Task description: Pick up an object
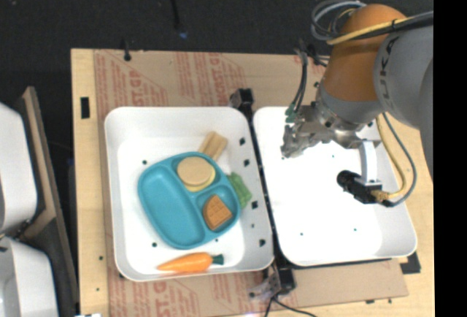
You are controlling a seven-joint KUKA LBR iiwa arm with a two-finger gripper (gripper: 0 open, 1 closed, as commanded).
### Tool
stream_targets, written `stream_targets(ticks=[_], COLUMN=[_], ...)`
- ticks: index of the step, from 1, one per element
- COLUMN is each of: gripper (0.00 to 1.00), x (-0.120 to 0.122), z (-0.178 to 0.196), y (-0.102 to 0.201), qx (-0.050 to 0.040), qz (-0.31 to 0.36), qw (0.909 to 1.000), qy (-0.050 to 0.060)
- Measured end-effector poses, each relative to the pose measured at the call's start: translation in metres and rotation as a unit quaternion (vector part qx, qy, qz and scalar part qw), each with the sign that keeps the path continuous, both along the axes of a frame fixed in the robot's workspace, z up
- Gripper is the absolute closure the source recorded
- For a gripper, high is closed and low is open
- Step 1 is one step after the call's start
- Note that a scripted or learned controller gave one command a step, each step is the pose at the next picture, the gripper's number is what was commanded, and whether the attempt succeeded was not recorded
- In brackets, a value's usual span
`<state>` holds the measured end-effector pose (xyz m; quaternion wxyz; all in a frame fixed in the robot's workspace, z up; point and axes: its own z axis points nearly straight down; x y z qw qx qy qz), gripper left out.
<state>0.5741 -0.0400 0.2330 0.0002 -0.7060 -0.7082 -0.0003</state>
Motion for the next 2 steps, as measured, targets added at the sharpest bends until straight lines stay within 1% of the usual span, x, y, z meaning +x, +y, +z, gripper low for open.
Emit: stream_targets(ticks=[1, 2], gripper=[1.00, 1.00], x=[0.029, 0.044], z=[0.003, -0.005], y=[0.052, 0.098], qx=[0.0002, 0.0000], qz=[0.000, 0.000], qw=[1.0000, 1.0000], qy=[0.000, 0.000])
